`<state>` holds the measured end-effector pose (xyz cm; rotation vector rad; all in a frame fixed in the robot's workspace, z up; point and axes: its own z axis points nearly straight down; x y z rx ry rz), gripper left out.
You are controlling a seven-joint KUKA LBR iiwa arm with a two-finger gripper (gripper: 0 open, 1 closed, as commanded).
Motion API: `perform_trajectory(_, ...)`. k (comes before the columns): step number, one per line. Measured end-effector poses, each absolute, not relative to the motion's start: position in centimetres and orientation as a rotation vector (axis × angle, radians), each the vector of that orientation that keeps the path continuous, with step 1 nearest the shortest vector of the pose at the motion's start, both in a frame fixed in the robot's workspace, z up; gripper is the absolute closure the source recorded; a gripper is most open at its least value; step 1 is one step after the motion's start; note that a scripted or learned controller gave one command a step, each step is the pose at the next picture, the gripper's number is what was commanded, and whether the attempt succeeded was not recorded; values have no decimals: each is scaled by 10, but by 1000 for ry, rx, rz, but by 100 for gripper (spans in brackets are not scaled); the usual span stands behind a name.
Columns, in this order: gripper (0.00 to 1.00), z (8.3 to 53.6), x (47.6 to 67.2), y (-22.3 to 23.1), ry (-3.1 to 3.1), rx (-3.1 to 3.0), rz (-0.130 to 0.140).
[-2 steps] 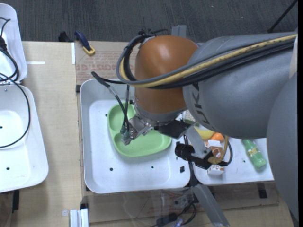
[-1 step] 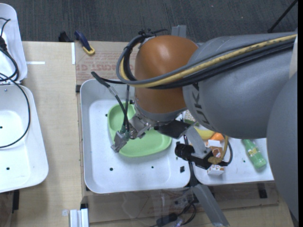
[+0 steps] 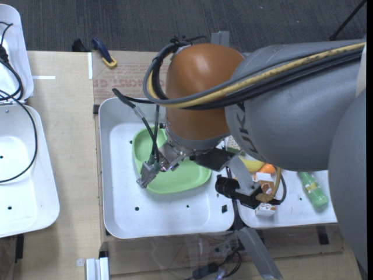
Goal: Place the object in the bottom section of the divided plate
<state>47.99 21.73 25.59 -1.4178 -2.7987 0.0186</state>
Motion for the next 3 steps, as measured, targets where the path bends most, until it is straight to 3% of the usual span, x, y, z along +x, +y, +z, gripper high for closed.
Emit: perform_trajectory(3,0,256,480,217,-2799,-1418,19)
